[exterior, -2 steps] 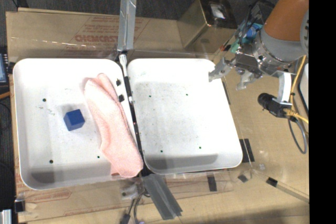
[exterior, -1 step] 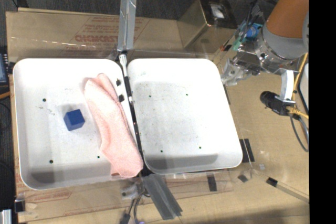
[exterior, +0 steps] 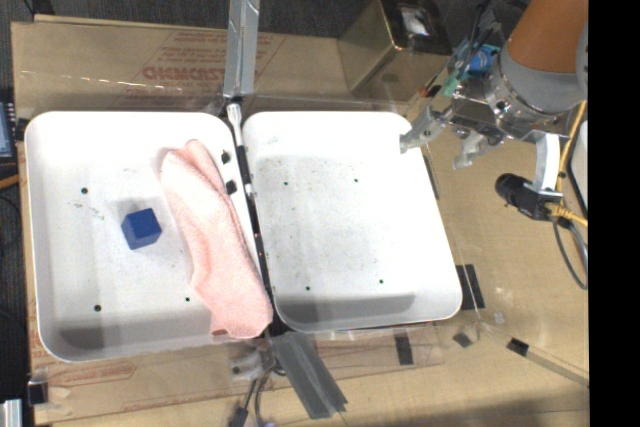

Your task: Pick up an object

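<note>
The gripper (exterior: 442, 143) hangs at about 2 o'clock in the camera view, over the top right corner of the right bin (exterior: 345, 305). Its two fingers stand apart and nothing is between them. The things that can be picked lie in the left bin (exterior: 55, 215), well apart from the gripper: a blue cube (exterior: 141, 227) at about 9 o'clock, and a pink towel (exterior: 215, 240) just beside it, toward 3 o'clock from the cube, draped along the wall that divides the two bins.

I think some things can go wrong from here. The arm must cross the whole right bin and the middle wall, so a low path can hit this wall. The towel is soft and flat; the fingers can pinch only one fold and it may slip out, or they can close on nothing. The cube is small and near the towel, so a descent that is a little off can push the cube away or catch the cloth instead.

On the cardboard (exterior: 130, 60) behind the bins there is red printing, at about 11 o'clock. It is upside down and too faint for me to read.
</note>
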`<act>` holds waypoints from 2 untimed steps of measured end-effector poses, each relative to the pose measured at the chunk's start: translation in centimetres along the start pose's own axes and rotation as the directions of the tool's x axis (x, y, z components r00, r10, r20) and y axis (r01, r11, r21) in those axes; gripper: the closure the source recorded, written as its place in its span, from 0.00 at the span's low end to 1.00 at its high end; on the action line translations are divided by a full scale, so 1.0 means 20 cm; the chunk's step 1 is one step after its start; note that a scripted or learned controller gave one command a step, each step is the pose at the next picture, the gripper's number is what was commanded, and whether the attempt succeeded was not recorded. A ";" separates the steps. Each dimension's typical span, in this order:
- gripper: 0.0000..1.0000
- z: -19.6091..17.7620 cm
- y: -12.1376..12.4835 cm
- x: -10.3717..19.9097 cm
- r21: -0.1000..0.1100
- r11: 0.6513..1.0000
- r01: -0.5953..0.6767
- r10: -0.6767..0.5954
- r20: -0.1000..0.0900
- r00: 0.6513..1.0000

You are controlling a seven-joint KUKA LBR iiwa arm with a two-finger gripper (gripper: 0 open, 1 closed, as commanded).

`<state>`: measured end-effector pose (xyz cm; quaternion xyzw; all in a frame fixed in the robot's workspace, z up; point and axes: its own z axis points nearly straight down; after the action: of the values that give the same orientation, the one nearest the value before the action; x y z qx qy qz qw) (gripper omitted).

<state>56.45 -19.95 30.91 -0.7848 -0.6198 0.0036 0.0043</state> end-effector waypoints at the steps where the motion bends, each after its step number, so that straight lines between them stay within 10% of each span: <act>1: 0.00 -0.26 -0.22 0.01 -0.012 0.999 0.048 -0.048 0.001 0.999; 2: 0.00 0.27 -0.15 -0.05 -0.005 0.993 0.119 -0.119 0.001 0.993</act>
<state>53.31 -20.31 25.55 -0.7465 -0.6654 0.0019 0.0022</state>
